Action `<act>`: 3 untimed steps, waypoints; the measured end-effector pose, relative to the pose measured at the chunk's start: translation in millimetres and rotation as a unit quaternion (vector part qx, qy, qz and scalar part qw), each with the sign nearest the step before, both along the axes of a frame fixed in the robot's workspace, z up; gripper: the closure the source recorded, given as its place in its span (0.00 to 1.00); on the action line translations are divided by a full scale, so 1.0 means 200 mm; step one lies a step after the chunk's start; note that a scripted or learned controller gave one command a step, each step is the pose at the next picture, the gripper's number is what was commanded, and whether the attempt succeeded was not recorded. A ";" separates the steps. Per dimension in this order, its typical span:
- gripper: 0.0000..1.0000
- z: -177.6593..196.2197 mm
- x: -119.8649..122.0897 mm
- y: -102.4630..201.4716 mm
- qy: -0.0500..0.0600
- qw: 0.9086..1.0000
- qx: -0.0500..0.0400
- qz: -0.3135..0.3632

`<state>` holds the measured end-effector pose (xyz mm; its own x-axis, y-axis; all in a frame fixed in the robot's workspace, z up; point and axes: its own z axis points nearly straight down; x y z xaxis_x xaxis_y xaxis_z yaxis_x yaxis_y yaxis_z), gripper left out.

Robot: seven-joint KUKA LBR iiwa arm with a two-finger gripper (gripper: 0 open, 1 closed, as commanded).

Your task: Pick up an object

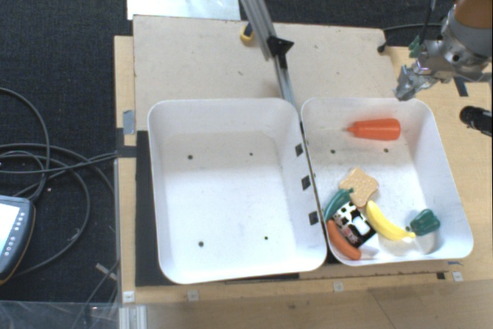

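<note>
The right bin (443,158) holds several small objects. An orange carrot-shaped piece (375,129) lies alone near its back wall. A tan cracker (360,183), a yellow banana (387,223), a green-capped piece (424,223), a black and white item (350,216), a teal piece (337,203) and a red sausage shape (343,239) crowd the front corner. My gripper (405,87) hangs over the bin's back rim, up and to the right of the orange piece and apart from it. I see nothing in it.
The left bin (166,166) sits beside the right one, sharing a middle wall. A slanted metal pole (258,4) crosses the bench behind the bins. Cables (46,158) and a tablet (11,231) lie on the floor at left.
</note>
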<state>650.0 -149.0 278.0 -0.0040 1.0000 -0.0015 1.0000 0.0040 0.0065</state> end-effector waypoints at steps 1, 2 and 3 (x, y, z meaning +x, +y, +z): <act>1.00 0.02 -0.08 0.27 0.003 1.000 0.002 0.003; 1.00 -0.01 -0.23 0.50 0.004 1.000 0.002 0.003; 1.00 -0.09 -0.35 0.73 0.004 1.000 0.002 0.003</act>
